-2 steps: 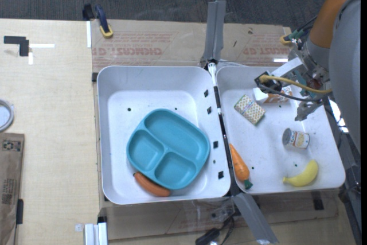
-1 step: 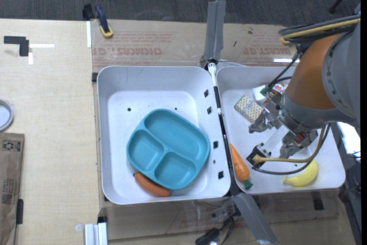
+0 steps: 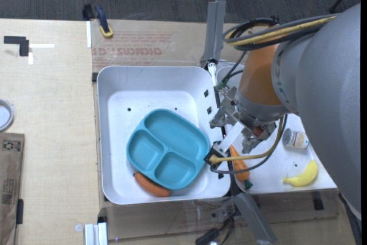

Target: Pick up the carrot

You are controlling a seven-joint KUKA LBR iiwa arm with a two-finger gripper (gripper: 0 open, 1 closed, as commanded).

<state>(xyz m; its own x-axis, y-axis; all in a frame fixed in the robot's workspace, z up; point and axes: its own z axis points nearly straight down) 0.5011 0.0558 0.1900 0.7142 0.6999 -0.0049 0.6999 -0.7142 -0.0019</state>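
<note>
The carrot [image 3: 237,162] is orange with a green top and lies at the near left corner of the right bin [image 3: 321,181], close to the wall between the bins. My gripper [image 3: 231,136] hangs over that wall, just above and behind the carrot. The grey arm and its orange band cover much of the right bin. Nothing shows held in the gripper.
A blue divided plate [image 3: 167,148] lies in the left bin [image 3: 114,94], with an orange-red sausage-like thing [image 3: 151,185] at its near edge. A banana [image 3: 302,175] and a small white jar [image 3: 296,139] lie in the right bin, right of the carrot.
</note>
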